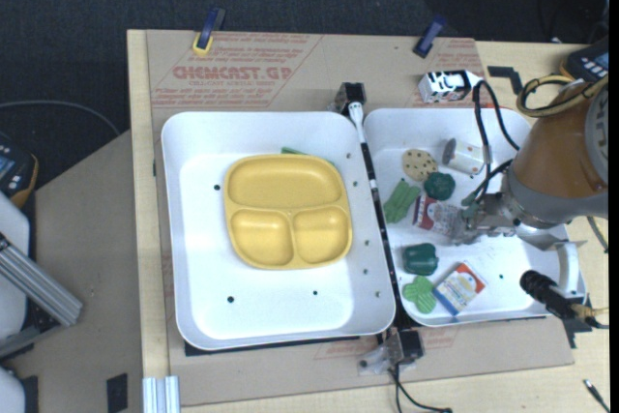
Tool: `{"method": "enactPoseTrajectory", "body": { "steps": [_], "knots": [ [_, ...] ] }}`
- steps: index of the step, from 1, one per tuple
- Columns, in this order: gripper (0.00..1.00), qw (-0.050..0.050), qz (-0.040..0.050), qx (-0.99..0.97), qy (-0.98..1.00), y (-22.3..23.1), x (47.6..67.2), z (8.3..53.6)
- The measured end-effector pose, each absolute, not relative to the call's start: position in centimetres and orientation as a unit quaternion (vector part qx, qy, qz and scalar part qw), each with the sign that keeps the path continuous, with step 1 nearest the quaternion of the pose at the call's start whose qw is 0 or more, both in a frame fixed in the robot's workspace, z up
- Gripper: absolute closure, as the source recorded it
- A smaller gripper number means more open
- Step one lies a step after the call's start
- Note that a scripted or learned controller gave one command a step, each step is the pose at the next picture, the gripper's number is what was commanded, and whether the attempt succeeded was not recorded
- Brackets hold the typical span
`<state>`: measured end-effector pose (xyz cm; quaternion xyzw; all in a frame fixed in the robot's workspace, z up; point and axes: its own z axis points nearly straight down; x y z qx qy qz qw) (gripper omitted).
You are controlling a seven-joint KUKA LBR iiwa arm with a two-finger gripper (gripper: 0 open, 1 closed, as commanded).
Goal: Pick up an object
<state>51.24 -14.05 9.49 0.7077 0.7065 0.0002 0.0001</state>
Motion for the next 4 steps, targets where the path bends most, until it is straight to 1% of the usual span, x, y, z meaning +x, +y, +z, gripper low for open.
{"method": "enactPoseTrajectory", "body": {
  "steps": [1, 2, 3, 4],
  "knots": [
    [1.0, 0.004, 0.0018, 0.707, 0.707, -14.2, 51.5, 15.9],
    [1.0, 0.004, 0.0021, 0.706, 0.708, -13.7, 51.5, 22.2],
    [1.0, 0.002, 0.0007, 0.707, 0.708, -13.7, 51.5, 22.5],
    [1.0, 0.002, 0.0012, 0.705, 0.709, -9.5, 54.7, 21.9]
  ]
}}
